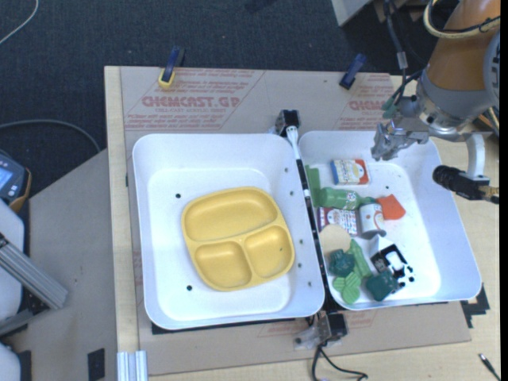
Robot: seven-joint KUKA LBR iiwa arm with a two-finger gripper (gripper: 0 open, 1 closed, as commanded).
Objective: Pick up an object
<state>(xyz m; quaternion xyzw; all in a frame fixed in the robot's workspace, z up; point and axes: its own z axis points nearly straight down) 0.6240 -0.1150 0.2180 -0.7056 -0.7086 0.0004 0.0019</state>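
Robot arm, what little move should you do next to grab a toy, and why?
Probably lower toward the small white card. The end effector hangs over the back of the right bin with nothing between its fingers, and that card lies just beside it, apart from the crowded pile nearer the front.

Around my bench (238,94) lies dark carpeted floor (95,22), with a thin pale cable (24,10) looping across its upper left. The bench top is brown board printed with red lettering (held by two blue clamps (171,66) at the far edge). Light is even.
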